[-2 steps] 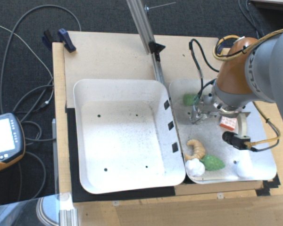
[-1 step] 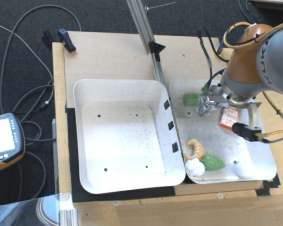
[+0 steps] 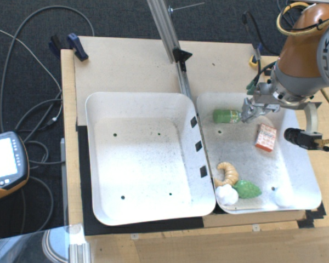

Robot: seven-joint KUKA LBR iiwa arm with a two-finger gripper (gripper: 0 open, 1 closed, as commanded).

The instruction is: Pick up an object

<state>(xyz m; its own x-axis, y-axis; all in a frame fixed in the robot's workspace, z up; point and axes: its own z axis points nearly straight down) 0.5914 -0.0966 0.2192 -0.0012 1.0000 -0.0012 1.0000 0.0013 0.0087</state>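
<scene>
Five objects lie in the right bin [image 3: 296, 163]; the claw [image 3: 247, 112] touches the green bottle [image 3: 226, 115], grip unclear.

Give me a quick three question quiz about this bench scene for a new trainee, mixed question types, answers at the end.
1. True or false: the gripper is beside the green bottle in the right bin.
2. Which object lies nearest the orange box? A) white ball B) green bottle C) tan curved toy
3. Fill in: the green lump sits next to the white ____.

Key: 1 true; 2 B; 3 ball.
</scene>
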